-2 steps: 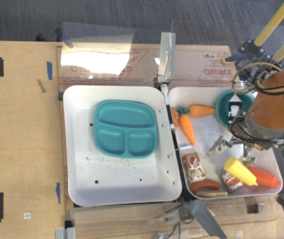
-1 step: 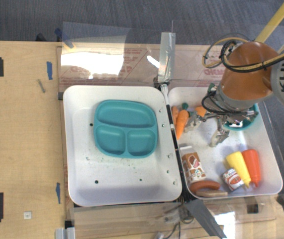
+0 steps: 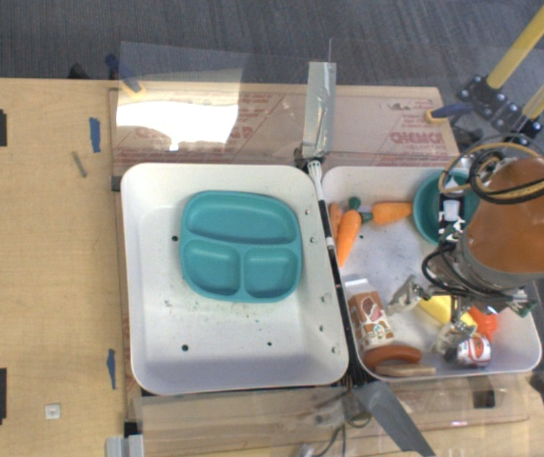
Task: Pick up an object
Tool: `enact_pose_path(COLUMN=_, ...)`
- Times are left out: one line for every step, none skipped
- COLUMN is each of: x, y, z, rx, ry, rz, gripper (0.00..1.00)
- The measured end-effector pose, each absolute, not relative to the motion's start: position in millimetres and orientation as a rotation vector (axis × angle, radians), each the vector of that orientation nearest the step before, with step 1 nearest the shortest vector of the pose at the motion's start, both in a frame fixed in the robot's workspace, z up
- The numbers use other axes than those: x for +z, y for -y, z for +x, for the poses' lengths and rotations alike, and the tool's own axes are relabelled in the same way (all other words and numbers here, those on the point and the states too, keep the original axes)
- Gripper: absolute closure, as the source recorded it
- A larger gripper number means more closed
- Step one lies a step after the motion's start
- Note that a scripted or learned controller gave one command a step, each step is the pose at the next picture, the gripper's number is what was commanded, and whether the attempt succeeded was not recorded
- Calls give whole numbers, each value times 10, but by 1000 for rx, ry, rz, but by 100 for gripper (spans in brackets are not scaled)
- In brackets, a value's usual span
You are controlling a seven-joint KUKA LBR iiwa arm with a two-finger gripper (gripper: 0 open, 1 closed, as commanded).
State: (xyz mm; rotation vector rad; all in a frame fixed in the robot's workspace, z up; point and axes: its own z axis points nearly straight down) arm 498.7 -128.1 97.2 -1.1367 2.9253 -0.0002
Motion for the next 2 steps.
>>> enact_pose_path(x=898, y=1550, z=4930, rx=-2, ry=-2898, rz=-1183, gripper=0)
enact_pose_path(x=959, y=2009, z=5315, rx=3, ry=-2846, rz=-1317, gripper=0)
